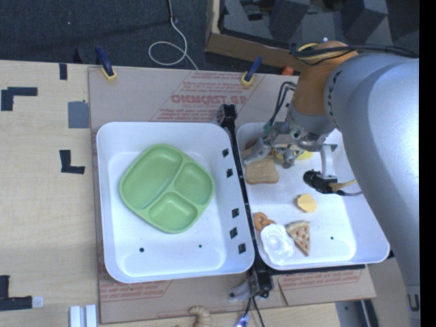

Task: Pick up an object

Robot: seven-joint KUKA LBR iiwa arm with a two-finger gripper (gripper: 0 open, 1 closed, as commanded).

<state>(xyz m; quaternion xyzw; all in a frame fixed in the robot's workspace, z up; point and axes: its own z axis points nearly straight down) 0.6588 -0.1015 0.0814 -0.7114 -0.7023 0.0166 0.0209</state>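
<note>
My gripper (274, 150) hangs low over the far left part of the right bin (340, 251). Just in front of it and below lies a tan, bread-like piece (262, 174); whether they touch cannot be told. Further forward in the same bin lie a small yellow piece (306, 202), a pretzel (261, 219), a white lump (275, 242) and a pizza slice (300, 236). I see nothing held between the fingers.
The left bin (116, 251) holds a green divided plate (167, 187). A black divider with clips (235, 182) runs between the two bins. The grey arm (381, 135) covers the right bin's far right side.
</note>
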